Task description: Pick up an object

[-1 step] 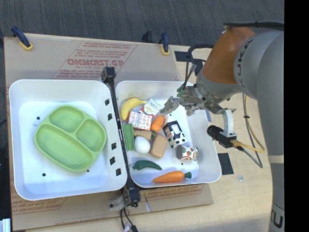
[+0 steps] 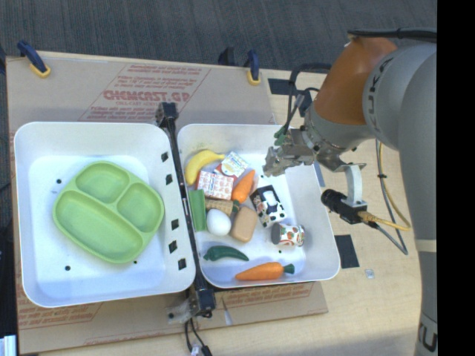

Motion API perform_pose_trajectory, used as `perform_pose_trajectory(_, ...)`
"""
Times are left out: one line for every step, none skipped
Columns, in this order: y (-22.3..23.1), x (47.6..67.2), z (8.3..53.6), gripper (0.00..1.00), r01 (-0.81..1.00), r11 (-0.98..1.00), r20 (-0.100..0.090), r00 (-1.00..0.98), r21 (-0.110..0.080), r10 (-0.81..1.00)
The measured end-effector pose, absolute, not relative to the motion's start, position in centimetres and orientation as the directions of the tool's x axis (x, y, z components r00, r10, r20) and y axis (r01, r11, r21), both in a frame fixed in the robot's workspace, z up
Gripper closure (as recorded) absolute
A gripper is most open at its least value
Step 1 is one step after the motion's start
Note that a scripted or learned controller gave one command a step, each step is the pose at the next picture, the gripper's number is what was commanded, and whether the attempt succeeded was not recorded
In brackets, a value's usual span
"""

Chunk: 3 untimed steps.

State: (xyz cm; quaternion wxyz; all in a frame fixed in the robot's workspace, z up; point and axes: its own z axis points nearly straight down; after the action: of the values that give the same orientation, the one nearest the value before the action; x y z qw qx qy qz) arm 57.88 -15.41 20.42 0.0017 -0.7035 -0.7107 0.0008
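The right bin [image 2: 319,262] holds a heap of toy food. In it lie a banana [image 2: 199,162], a small red-and-white carton [image 2: 216,185], an orange carrot [image 2: 243,186], a black-and-white cow figure [image 2: 269,205], a white egg [image 2: 218,222], a tan piece [image 2: 243,225], a green stick [image 2: 197,208], a dark green pepper [image 2: 225,254], a second carrot [image 2: 263,272] and a small patterned piece [image 2: 289,235]. My gripper [image 2: 273,163] hangs over the bin's upper right part, just above and right of the first carrot and the cow. Nothing shows in its grasp.
The left bin [image 2: 30,273] holds a green divided plate [image 2: 109,210]. A black divider bar [image 2: 178,191] runs between the bins. The arm's grey body and orange band [image 2: 356,73] fill the upper right, with a black cable fitting [image 2: 343,206] beside the right bin's wall.
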Motion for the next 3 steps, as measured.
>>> perform_pose_trajectory(-15.4,57.9,20.4,0.0,1.0,0.01,0.001,-0.01,-0.004,1.0)
perform_pose_trajectory(-19.5,50.4,25.6,0.0,1.0,0.004,0.0,-0.004,-0.001,1.0)
perform_pose_trajectory(-16.3,50.4,12.2,0.0,1.0,0.007,-0.003,-0.007,0.006,1.0)
